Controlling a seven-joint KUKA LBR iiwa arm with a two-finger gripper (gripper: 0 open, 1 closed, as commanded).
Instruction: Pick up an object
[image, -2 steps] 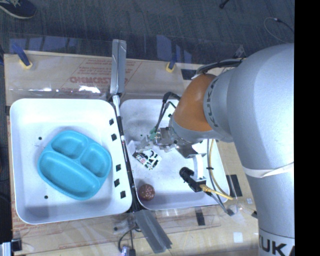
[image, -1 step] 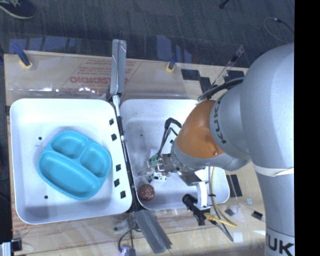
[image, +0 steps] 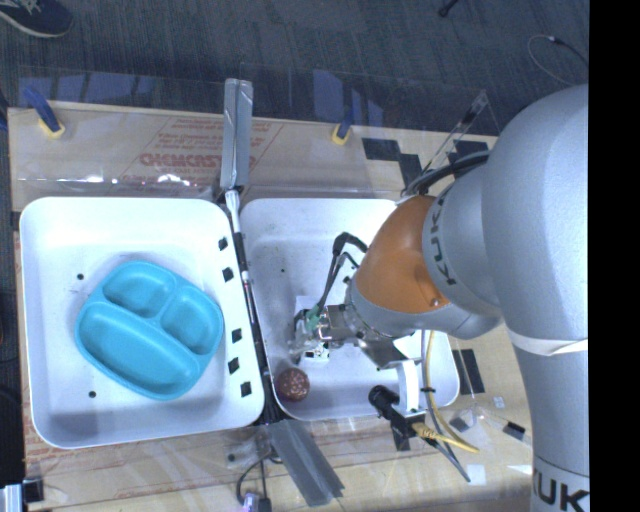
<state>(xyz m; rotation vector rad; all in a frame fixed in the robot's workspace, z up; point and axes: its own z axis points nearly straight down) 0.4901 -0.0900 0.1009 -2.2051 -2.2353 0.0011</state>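
A small round brown object (image: 292, 383) lies in the right bin (image: 270, 225), near its front left corner. My gripper (image: 308, 340) hangs low in that bin, just above and slightly right of the brown object in the view, and appears apart from it. The arm's orange band and grey body cover much of the bin's right side. A blue divided plate (image: 150, 328) lies flat in the middle of the left bin (image: 50, 235).
A ridge with black marks (image: 240, 300) separates the two bins. The bench's front edge carries metal brackets (image: 305, 460) and a yellow cable (image: 445, 437). The right bin's back left floor is bare white.
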